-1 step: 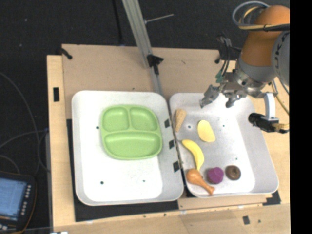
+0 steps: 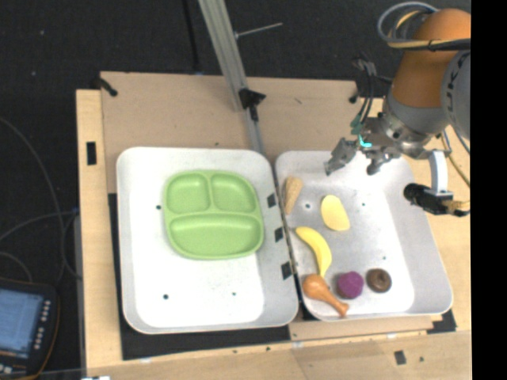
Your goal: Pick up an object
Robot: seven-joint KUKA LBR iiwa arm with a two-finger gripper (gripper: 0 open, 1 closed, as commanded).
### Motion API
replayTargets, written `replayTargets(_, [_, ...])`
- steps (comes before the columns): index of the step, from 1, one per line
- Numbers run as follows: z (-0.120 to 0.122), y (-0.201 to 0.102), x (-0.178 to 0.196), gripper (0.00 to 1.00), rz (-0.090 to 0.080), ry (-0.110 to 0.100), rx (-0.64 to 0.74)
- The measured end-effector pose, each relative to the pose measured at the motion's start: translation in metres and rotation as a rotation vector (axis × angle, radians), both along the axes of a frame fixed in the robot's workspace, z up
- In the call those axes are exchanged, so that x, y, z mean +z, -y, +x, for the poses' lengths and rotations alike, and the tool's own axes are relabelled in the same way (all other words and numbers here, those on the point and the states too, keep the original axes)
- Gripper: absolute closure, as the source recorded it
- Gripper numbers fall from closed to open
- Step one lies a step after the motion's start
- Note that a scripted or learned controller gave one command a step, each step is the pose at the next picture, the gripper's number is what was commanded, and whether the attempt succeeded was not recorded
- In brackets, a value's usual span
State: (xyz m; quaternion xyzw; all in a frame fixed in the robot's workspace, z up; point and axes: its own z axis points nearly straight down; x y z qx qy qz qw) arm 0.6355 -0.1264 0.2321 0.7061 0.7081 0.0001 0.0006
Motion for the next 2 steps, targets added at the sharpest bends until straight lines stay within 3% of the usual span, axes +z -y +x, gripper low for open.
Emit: replayTargets(2, [-0.015, 0.012, -0.108, 0.00, -0.001, -0.004, -0.004])
